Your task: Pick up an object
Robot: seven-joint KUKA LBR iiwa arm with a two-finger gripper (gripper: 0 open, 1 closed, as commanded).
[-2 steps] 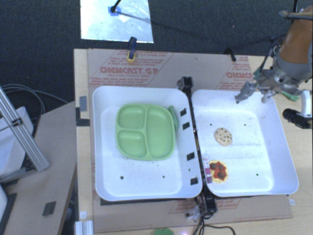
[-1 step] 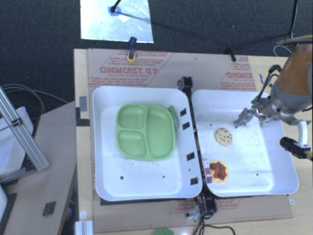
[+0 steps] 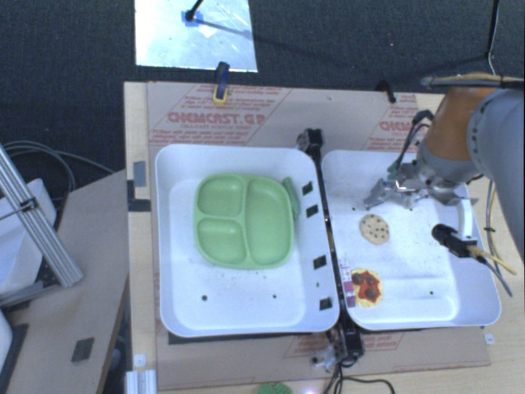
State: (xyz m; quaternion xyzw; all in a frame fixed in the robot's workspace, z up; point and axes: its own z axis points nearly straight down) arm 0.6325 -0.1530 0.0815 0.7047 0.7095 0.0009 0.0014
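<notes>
The shallow white right bin (image 3: 426,302) has most of its floor bare, with open room across its right and near parts. The gripper (image 3: 390,203) hangs low over the far half, well inside the rim; its fingers stand apart with nothing between them. Just nearer the camera than the fingertips, apart from them, lies the round tan biscuit with dark chips (image 3: 375,229), flat on the floor, near the wall shared with the other bin but not touching it. A small yellow disc with red patches (image 3: 367,287) lies just beside that wall near the front corner. The shallow white left bin (image 3: 168,245) holds a pale green divided plastic plate (image 3: 244,220), with bare floor around it
</notes>
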